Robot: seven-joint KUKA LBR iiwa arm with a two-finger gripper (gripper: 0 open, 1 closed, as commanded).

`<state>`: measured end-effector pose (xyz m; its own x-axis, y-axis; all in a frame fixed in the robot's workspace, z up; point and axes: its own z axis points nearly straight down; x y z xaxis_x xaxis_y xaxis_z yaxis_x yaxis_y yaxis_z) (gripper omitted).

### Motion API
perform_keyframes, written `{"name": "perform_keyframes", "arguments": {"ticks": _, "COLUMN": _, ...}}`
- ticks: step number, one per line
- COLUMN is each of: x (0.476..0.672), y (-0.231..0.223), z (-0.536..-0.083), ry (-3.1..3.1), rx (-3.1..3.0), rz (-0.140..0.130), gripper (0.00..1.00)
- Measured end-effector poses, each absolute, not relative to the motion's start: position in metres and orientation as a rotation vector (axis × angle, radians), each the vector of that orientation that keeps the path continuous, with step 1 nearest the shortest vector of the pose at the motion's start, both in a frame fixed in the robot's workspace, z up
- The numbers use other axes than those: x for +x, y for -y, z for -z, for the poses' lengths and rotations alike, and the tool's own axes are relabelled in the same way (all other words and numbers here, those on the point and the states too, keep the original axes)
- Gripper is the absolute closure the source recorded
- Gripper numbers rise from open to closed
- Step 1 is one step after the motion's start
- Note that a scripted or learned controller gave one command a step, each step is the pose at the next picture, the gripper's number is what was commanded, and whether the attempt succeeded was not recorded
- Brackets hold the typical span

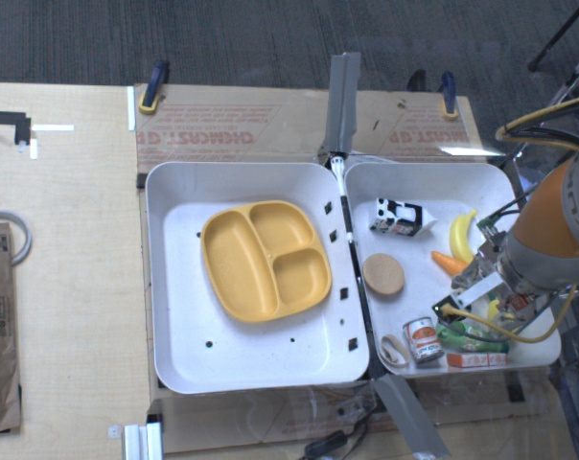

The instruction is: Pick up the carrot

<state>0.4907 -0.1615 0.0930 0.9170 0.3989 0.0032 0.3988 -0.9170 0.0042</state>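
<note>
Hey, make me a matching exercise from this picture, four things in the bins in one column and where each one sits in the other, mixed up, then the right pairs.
Things:
1. yellow divided plate
2. carrot
3. toy cow
4. can

Places:
A. right bin, near front edge
B. left bin, middle
C. right bin, beside the banana, at the end effector
D. right bin, towards the back

Pairs: 1-B, 2-C, 3-D, 4-A

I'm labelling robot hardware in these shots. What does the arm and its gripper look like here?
The arm is grey and rounded, with a broad orange band above the wrist. Yellow and black cables loop along it at the upper right, and more cable hangs below. The gripper is a cluttered metal and black assembly with small bits of wiring.
</note>
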Motion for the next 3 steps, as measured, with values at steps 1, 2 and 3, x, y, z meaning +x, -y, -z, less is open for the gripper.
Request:
{"name": "perform_keyframes", "arguments": {"ticks": 1, "x": 0.543, "y": 0.105, "z": -0.091, "ry": -0.826, "rx": 3.032, "rz": 0.006, "gripper": 0.00}}
{"name": "perform_keyframes", "arguments": {"ticks": 2, "x": 0.498, "y": 0.154, "z": -0.227, "ry": -1.005, "rx": 2.977, "rz": 0.007, "gripper": 0.00}}
{"name": "perform_keyframes", "arguments": {"ticks": 3, "x": 0.543, "y": 0.159, "z": -0.107, "ry": -1.098, "rx": 2.946, "rz": 0.007, "gripper": 0.00}}
